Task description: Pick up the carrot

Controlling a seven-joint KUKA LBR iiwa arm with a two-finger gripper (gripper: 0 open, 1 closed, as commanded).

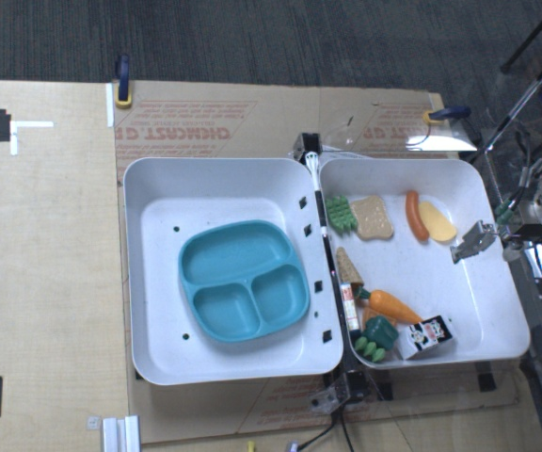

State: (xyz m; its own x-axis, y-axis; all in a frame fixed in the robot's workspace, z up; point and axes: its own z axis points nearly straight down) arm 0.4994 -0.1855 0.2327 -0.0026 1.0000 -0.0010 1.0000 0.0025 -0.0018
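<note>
Lying near the front wall of the right bin (497,281), among crowded toy food: carrot (395,306), tip pointing right. Hovering at the right rim, well apart: gripper (469,243), finger state impossible to tell.

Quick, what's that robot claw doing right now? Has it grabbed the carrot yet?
Gripper: over the right bin's right side, holding nothing; open or closed cannot be told.
Carrot: not grabbed, lying in the right bin.

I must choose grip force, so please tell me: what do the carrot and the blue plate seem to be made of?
The carrot looks like a moulded plastic toy: even orange colour, smooth surface, green end. It may be hard or rubbery; the picture cannot say. The blue plate also looks like plastic, matte, with three rounded compartments.
</note>
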